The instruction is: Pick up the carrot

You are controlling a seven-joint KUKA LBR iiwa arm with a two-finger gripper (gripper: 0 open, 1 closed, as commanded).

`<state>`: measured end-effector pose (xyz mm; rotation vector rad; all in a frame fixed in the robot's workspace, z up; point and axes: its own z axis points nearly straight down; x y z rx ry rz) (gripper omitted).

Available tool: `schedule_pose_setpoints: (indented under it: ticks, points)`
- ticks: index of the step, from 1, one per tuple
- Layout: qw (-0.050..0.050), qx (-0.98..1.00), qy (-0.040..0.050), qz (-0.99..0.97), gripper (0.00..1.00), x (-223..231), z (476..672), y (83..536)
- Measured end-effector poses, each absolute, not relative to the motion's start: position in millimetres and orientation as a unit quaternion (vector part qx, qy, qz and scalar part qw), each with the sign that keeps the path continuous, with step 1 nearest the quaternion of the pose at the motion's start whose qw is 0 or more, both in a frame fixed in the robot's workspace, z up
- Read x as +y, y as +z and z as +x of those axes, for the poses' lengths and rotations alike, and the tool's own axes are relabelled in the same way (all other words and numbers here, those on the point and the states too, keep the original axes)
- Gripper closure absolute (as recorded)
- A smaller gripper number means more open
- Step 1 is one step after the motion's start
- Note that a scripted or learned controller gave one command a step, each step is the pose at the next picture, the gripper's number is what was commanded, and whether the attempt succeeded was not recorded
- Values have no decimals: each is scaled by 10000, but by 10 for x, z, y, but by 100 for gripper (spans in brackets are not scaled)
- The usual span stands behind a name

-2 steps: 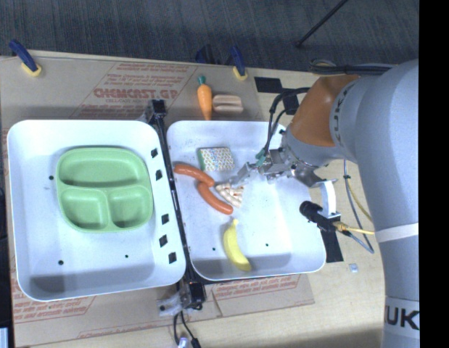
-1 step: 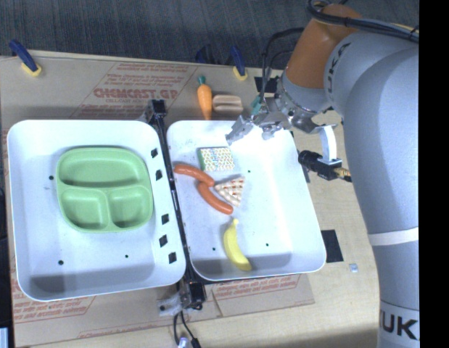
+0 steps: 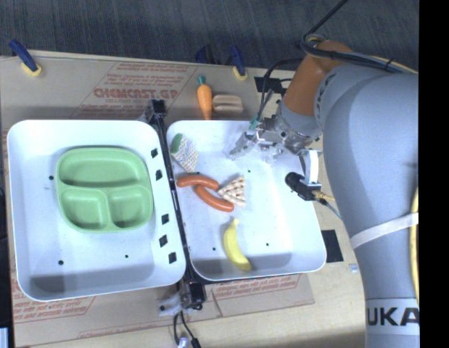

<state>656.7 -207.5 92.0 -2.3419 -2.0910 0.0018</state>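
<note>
Cardboard covers the tabletop [image 3: 122, 85] under two white bins. Left bin [image 3: 28, 194] holds a green tray [image 3: 104, 187]. Beyond the right bin's [image 3: 297, 230] far rim, on the cardboard, lies the carrot [image 3: 204, 101], beside a bun [image 3: 227, 104]. Sausages [image 3: 206, 191] and a banana [image 3: 236, 246] lie inside. End effector [image 3: 246, 142] hovers spread apart, gripping nothing; the approach seems unfinished, and it must likely cross the rim leftward.
</note>
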Motion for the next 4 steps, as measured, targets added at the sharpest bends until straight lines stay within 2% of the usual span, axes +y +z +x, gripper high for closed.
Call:
schedule_pose_setpoints:
  ticks: [1, 2, 3, 4]
  points:
    - [-5, -6641, -3, -7477, 0, -2052, 6523, 1920]
    - [23, -5948, 15, -8038, 0, -1951, 6559, 909]
    - [7, -5923, 4, -8057, 0, -2034, 6569, 1750]
    - [23, -5278, 18, -8494, 0, -1994, 6559, 910]
